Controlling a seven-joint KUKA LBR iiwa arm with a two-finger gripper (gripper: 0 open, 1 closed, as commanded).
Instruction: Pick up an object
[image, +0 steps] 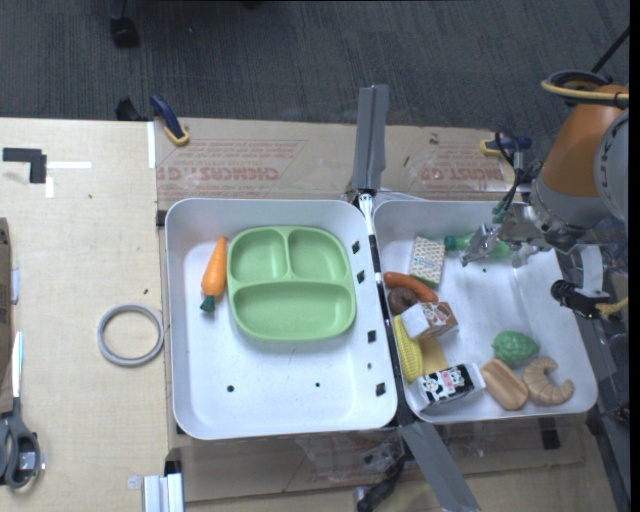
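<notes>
My gripper (487, 245) hangs over the back of the right bin (520, 300), reaching in from the right below the orange-banded wrist. Just left of it lies a small green item (456, 241), too small to identify. A pale checked packet (427, 260) lies further left. Below are an orange sausage-like piece (410, 283), a brown ring (404, 299), a small brown-and-white box (431, 319), a corn cob (406, 349) and a cow-print carton (446, 385). At the front right lie a green leafy piece (515, 346), a bread roll (503, 385) and a croissant (548, 381).
The left bin (190, 380) holds a green divided plate (292, 282) with a carrot (213, 270) beside it. On the bench to the left lie a grey ring (130, 334) and scissors (18, 440). A grey post (370, 140) stands behind the bins' join.
</notes>
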